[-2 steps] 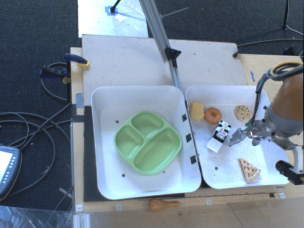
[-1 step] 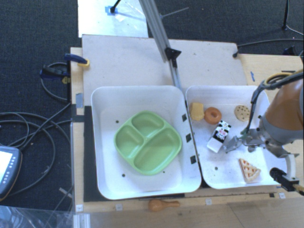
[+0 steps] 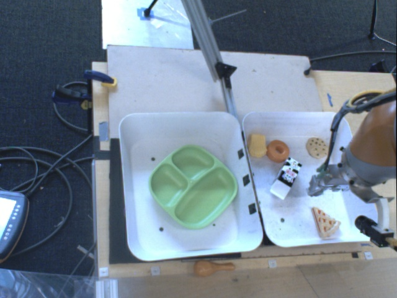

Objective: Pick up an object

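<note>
Hovering low over the right bin (image 3: 298,238), the gripper (image 3: 317,184) sits near that bin's right edge, just right of the black-and-white carton (image 3: 286,179). Whether it is released or clenched cannot be told from this angle; nothing is visibly grasped.

Candidates in the right bin: carton near its middle; yellow block (image 3: 257,145) and orange donut (image 3: 278,151) touching each other near the far-left corner; cookie (image 3: 316,146) toward the far edge; pizza slice (image 3: 325,223) near the front-right corner.

Judgement: the carton is the nearest target. It lies tilted, so a good grasp would align across its narrow sides and descend centred over it, well apart from the donut. The flat cookie and slice look harder to pinch.

Surroundings: left bin (image 3: 133,166) holds a green divided plate (image 3: 193,186). Bench (image 3: 161,79) is pale board; a wooden spoon-like piece (image 3: 213,267) lies along its front edge. Cables (image 3: 37,172) and a tablet (image 3: 9,219) rest on dark carpet to the left.
</note>
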You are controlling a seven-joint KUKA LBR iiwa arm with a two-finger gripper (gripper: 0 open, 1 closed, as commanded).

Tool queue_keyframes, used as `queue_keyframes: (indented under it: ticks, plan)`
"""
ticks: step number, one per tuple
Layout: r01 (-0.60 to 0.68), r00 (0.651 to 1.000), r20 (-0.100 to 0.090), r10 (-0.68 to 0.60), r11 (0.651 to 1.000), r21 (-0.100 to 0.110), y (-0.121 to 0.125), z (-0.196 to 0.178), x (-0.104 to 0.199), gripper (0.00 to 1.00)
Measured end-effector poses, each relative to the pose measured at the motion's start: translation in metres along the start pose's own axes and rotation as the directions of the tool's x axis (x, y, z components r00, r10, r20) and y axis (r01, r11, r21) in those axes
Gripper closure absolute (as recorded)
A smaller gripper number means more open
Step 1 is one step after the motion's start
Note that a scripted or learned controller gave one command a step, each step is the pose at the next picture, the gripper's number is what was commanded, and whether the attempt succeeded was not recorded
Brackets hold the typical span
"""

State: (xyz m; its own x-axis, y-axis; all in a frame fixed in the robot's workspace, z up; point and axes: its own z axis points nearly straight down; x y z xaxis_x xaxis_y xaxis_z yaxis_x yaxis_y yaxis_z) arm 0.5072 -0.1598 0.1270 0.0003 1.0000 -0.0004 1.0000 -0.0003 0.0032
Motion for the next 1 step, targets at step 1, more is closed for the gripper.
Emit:
queue_keyframes:
  ticks: [1]
  plan:
    - [0.007,1.0,0.002,-0.007,1.0,-0.005,0.007,-0.0633,-0.0002,1.0]
